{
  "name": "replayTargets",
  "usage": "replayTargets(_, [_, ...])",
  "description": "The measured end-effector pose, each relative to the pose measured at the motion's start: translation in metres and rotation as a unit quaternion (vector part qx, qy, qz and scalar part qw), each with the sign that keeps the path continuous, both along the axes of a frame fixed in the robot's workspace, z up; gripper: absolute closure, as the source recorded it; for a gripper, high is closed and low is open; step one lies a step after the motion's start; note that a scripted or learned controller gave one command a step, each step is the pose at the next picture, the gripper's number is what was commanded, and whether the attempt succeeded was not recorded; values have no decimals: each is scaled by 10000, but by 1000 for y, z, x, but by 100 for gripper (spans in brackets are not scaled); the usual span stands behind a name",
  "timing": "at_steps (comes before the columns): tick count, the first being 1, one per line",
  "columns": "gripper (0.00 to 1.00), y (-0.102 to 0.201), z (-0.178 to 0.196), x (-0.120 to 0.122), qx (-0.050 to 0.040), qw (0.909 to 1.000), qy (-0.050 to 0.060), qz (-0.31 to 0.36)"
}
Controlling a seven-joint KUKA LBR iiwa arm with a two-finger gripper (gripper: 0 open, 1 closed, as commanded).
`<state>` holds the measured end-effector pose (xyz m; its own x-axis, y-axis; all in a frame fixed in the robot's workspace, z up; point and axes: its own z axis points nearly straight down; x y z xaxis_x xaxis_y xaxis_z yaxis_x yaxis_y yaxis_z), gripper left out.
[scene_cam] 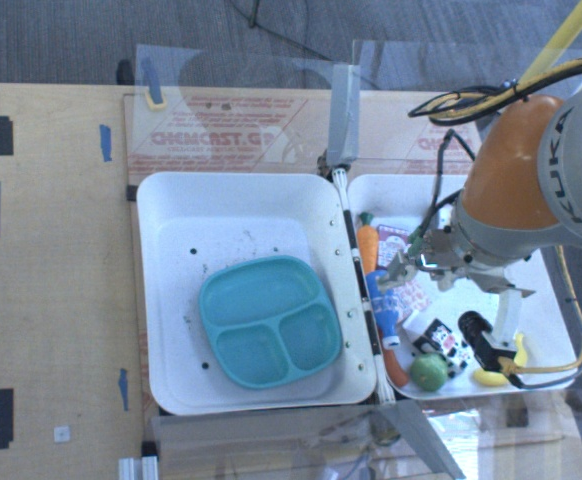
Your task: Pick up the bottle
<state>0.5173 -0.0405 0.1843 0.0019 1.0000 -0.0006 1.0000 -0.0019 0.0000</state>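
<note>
A slim blue bottle (382,311) with a white end lies along the left wall of the right bin (551,298). It sits between an orange carrot (368,249) above it and a red item (397,368) below it. My gripper (417,262) hangs over the middle of the right bin, just right of the bottle's upper end and above a pink-and-white packet (403,286). The grey wrist and orange band hide much of the bin behind it. Nothing shows as held in the gripper.
A teal divided plate (271,320) lies in the left bin (171,228). At the front of the right bin sit a green ball (430,371), a black-and-white spotted item (441,341) and a yellow banana (492,376). A ridge between the bins runs beside the bottle.
</note>
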Motion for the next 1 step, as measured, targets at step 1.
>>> replayTargets(1, [0, -15, 27, -7, -2, 9983, -3, -589])
